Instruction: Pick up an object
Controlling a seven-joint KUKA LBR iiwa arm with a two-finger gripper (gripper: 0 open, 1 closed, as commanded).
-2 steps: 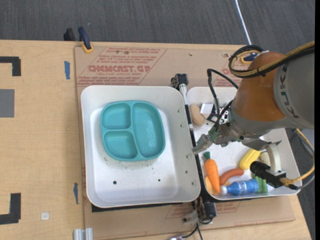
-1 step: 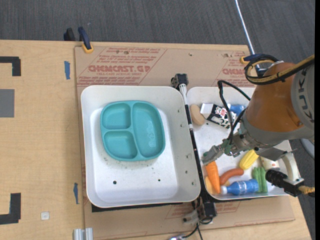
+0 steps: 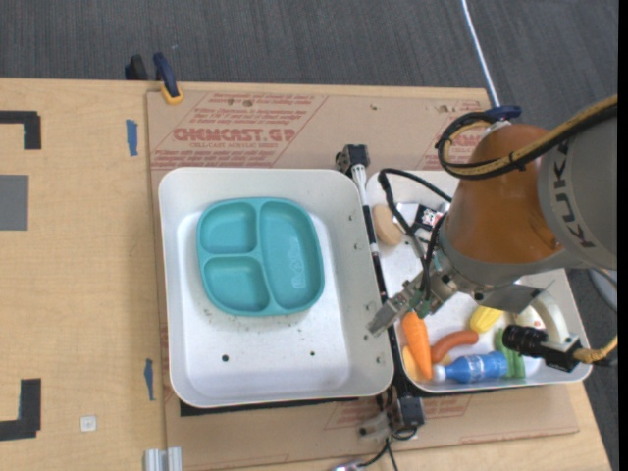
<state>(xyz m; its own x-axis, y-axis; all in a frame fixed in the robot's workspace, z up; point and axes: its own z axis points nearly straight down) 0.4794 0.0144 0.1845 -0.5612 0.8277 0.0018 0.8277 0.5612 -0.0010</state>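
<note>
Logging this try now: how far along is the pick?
Done: the arm has reached over the right bin, and its hand is low at that bin's left edge, just above the carrot. In hand: nothing visible. Left: grasp and lift; the carrot, sausage and bottle all lie in the bin.

The arm (image 3: 579, 180) is finished in grey, with part of a black "KUKA" lettering seen on it. A wide, rounded orange band (image 3: 500, 199) is set above the wrist. Black and yellow cables (image 3: 469, 143) are looped over it.
</note>
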